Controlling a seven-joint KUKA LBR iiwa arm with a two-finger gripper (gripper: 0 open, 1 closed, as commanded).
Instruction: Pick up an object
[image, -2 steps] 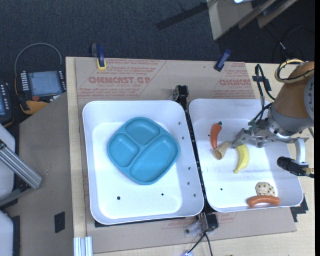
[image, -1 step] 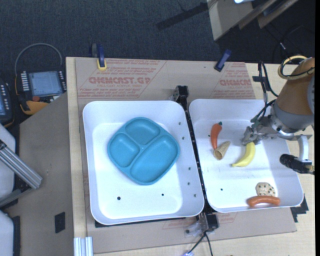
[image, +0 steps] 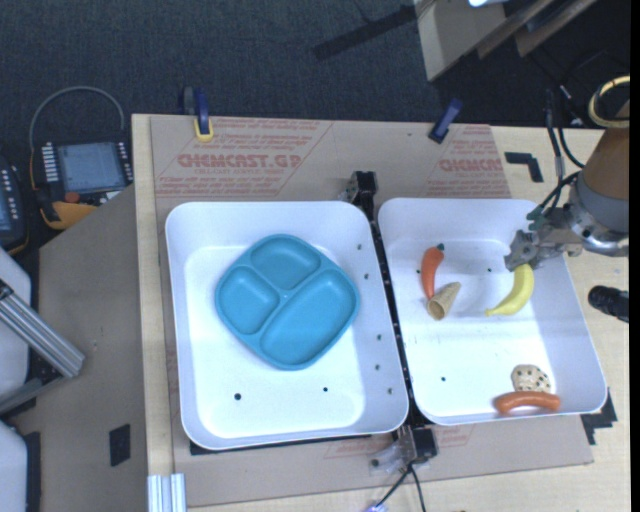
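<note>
Your gripper (image: 524, 255) is hovering at the banana's (image: 513, 292) upper tip; its long axis is running down-left (steeply). You're probably not holding it, though I cannot tell the jaw opening.

The round blue sectioned plate (image: 287, 299) looks like smooth, matt plastic. Both shallow white bins (image: 200, 400) have smooth, faintly glossy plastic walls. The tan printed sheet (image: 300, 150) beneath them resembles matt cardboard.

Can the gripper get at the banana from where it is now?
Probably yes. The gripper sits right over the banana's upper end in the right bin, with nothing over or against the fruit.
</note>
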